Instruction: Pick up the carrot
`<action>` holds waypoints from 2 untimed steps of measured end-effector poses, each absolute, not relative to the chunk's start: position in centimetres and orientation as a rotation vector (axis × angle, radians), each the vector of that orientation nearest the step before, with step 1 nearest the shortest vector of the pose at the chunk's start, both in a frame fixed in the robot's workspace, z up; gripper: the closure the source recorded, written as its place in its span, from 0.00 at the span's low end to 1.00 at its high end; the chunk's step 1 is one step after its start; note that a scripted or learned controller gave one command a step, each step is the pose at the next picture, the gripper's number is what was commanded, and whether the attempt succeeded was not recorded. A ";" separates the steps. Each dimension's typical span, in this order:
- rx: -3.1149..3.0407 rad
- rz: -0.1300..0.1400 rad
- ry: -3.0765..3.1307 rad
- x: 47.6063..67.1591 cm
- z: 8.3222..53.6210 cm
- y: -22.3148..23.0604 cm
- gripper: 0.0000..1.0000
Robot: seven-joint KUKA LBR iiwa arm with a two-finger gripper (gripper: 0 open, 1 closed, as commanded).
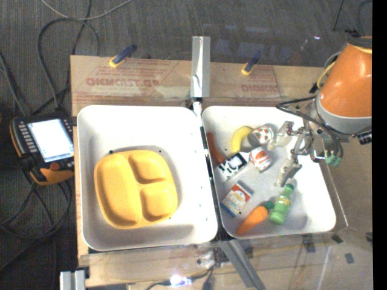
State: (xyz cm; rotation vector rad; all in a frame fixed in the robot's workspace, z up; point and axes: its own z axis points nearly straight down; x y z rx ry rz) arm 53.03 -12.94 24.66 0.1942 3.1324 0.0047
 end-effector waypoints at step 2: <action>-0.016 0.000 3.141 52.2 21.2 -14.7 0.00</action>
